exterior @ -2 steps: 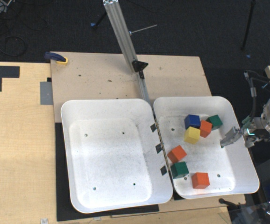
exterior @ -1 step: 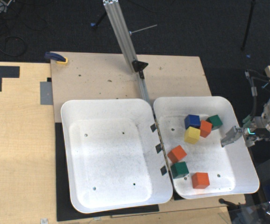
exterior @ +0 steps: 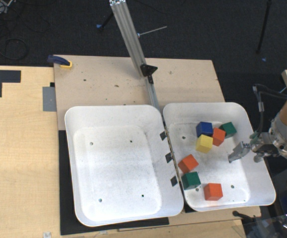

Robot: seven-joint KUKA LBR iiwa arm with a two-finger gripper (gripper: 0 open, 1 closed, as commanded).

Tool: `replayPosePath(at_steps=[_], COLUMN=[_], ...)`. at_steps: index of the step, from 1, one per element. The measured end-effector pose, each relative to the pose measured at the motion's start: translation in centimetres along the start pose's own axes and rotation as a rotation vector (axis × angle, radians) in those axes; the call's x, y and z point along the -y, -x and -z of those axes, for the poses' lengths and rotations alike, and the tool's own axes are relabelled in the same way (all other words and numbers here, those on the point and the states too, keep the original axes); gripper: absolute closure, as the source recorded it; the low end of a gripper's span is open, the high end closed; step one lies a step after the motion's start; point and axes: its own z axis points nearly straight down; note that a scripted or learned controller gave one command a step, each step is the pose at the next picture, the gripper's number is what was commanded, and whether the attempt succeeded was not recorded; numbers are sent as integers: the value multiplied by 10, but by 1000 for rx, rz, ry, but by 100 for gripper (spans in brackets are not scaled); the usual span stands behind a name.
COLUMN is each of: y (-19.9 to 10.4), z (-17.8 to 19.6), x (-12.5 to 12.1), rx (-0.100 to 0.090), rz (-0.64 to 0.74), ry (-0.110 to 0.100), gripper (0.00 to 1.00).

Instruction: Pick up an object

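In the right bin [exterior: 262, 192], which lies on the desk [exterior: 183, 78], there are seven small cubes. Nearest to the camera sits an orange cube [exterior: 213, 191], alone, with free floor on all its sides. A little further, close to the wall that the two bins share, a green cube [exterior: 191, 180] and another orange cube [exterior: 188, 163] stand just beside each other, perhaps touching. Further back is a tight group: a yellow cube [exterior: 204, 143], a blue cube [exterior: 204, 129], a third orange cube [exterior: 218, 136] and a second green cube [exterior: 228, 129], all pressed close together.

The end effector [exterior: 239, 151] hangs over the right part of this bin, near the group but apart from it. It holds nothing; whether the fingers stand open or closed, I cannot tell from this view.

The cubes look stiff, light and not fragile, probably wood or foam. Their flat parallel faces should give a firm hold, though a smooth face may slip a little if the squeeze is off centre. I judge the lone orange cube the easiest: take it on two opposite side faces, fingers square to them. The grouped cubes leave little room for a finger between them.

The left bin [exterior: 79, 118] lies well apart from the arm.
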Motion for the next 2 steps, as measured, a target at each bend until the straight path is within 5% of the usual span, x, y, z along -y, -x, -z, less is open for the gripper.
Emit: replayPosePath(at_steps=[2], y=[-6], z=[-118], x=[4], rx=[-1], rz=[-1], ry=[-2], gripper=[0])
